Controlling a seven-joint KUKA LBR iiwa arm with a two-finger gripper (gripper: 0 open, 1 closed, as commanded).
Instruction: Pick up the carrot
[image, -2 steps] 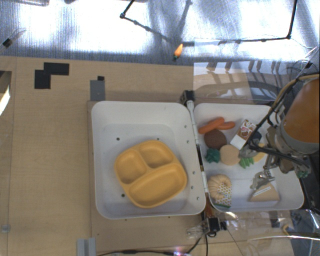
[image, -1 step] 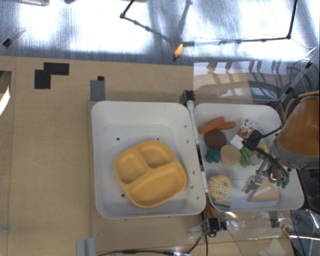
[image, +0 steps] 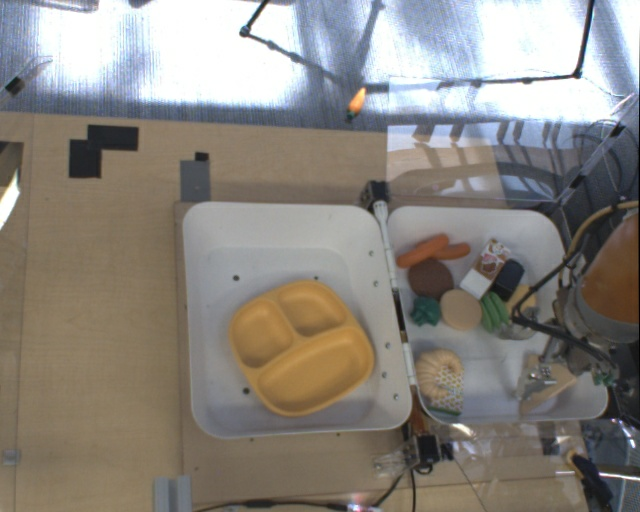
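carrot (image: 423, 250) in right bin (image: 545, 225), upper-left part, just above brown disc (image: 431, 277); long axis roughly left-right, slightly tilted up to the right. gripper (image: 545, 385) near bin's lower-right corner, well apart from carrot. carrot up and left of gripper, across bin. finger state: cannot tell. nothing visibly held.

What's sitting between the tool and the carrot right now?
In the camera view, the tan round disc and the green piece lie between the tool and the carrot, with a dark brown disc beside the carrot.
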